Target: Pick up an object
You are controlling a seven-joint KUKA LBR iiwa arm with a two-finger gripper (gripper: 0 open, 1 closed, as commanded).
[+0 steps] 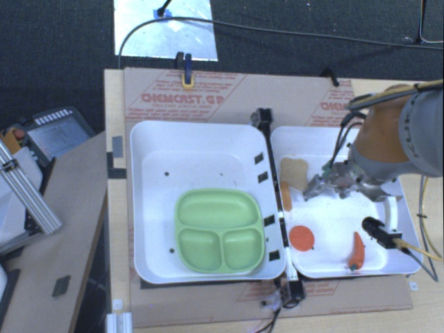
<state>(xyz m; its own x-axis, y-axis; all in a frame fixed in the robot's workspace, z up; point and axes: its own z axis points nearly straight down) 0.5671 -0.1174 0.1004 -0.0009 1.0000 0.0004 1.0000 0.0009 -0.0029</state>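
In the camera view the gripper (320, 184) hangs over the far half of the right bin (333, 217), with the arm reaching in from the right and its working end turned to the left. The picture is too coarse there for me to tell whether the jaws are spread or pressed together, and nothing can be seen pinched in them. The nearest candidate is a tan slab (294, 172) lying flat just beside the gripper, to its left and slightly farther. It appears a little longer in the near-far direction than across. Touching or almost touching the slab's near-left corner, a thin orange stick (285, 195) lies close along the bin's left wall, its long axis also running near-far. An orange-red disc (302, 238) sits nearer and to the left of the gripper, clear of the others, and a red pepper-like piece (356, 252) lies in the near-right part of the bin, well apart from the gripper. The left bin (194, 151) holds a green divided plate (220, 229). I judge the slab the likeliest target, reached by a short shift left and then a descent.
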